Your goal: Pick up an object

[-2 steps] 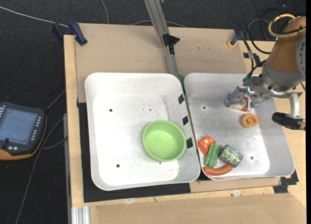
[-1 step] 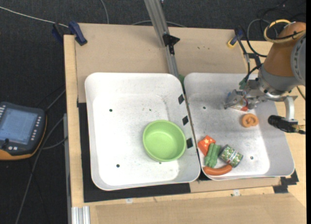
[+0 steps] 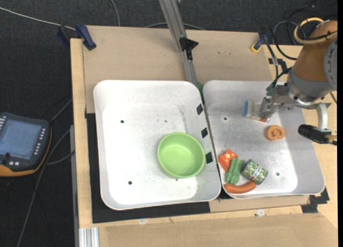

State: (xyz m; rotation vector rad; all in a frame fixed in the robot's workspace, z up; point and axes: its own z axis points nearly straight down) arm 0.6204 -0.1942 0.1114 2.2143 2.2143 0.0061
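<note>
Bench: a tan wooden bench top [image 3: 139,53] is seen from above, with blue clamps at its far corners.
Left bin: a shallow white plastic bin [image 3: 123,106] is set on the left half of the bench.
Right bin: a second shallow white plastic bin [image 3: 300,171] is placed just beside the first, their inner rims touching.
Arm: the grey arm with an orange band [image 3: 313,61] is seen entering at 3 o'clock, bent down over the far part of the right bin.
Bowl: a round lime-green plastic bowl [image 3: 181,155] is found upright at about 5 o'clock in the left bin, near the shared rim.
Gripper: the two-finger gripper [image 3: 263,113] is lowered at about 12 o'clock in the right bin; whether it is released or clenched cannot be told.
Small block: a small blue and white object with a red edge [image 3: 251,109] is seen at the gripper tip, touching or just beside it; a grasp cannot be confirmed.
Ring: an orange ring-shaped toy [image 3: 275,132] lies near the bin's centre, at 5 o'clock from the gripper.
Cluster: at 7 o'clock in the right bin are gathered a red block [image 3: 227,158], a green pod-shaped toy [image 3: 233,172], a green-labelled can on its side [image 3: 254,171] and an orange-red sausage shape [image 3: 240,188], all touching or nearly so.
</note>
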